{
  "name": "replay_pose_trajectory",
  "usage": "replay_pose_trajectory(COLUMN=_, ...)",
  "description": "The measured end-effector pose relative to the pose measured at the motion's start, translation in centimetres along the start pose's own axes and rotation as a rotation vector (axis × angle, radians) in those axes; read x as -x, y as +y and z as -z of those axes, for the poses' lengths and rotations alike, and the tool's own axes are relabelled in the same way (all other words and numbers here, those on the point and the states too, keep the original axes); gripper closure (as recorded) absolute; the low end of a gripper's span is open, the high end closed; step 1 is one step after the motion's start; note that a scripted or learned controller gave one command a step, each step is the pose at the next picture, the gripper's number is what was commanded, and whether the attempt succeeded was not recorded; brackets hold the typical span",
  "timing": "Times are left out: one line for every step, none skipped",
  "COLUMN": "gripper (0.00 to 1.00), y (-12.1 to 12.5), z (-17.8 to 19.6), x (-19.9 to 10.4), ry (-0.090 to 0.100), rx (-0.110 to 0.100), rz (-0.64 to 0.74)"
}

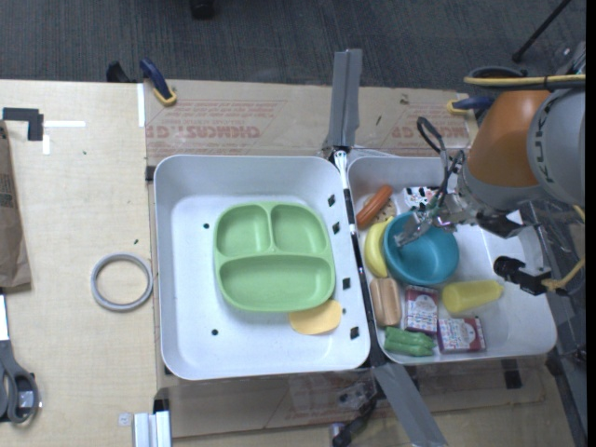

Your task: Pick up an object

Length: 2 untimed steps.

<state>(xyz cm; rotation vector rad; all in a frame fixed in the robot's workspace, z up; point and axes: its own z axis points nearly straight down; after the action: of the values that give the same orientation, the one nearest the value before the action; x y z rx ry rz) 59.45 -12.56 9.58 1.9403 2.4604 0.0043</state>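
From the overhead camera we see a round blue plastic bowl (424, 254) sitting upright in the right white bin (521, 338), its rim directly under the arm's two-finger gripper (416, 226). The metal tips reach down to the bowl's near-left rim; we cannot tell whether they grip it or merely touch it.

Pressed against the bowl on the side away from the arm is a yellow banana-shaped toy (374, 248), and just beyond the gripper toward the top lies an orange carrot-like toy (374, 205). Below the bowl we note a yellow lemon-shaped piece (472, 295), a tan hot-dog bun toy (384, 302), two small red-and-white packets (421, 309), and a green pea-pod toy (409, 342).

Well to the gripper's left, the left white bin (182, 277) carries a light green divided plastic tray (275, 257) with a flat yellow chip-like piece (317, 319) touching its lower edge.

Both bins rest on a brown cardboard sheet (242, 124) over a pale wooden bench (74, 212), where a grey ring of tape (122, 280) lies far left. Dark carpet (279, 17) fills the floor beyond.

The grey arm with its orange band (503, 142) enters from the right, the wrist angled down and leftward over the bowl.
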Motion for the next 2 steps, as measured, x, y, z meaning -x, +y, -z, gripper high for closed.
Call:
replay_pose_trajectory(gripper=1.0, y=-0.1, z=1.1, x=0.7, ry=-0.01, rx=0.002, rz=-0.008)
replay_pose_trajectory(gripper=1.0, y=2.2, z=9.6, x=-4.9, ry=0.002, rx=-0.007, rz=0.079)
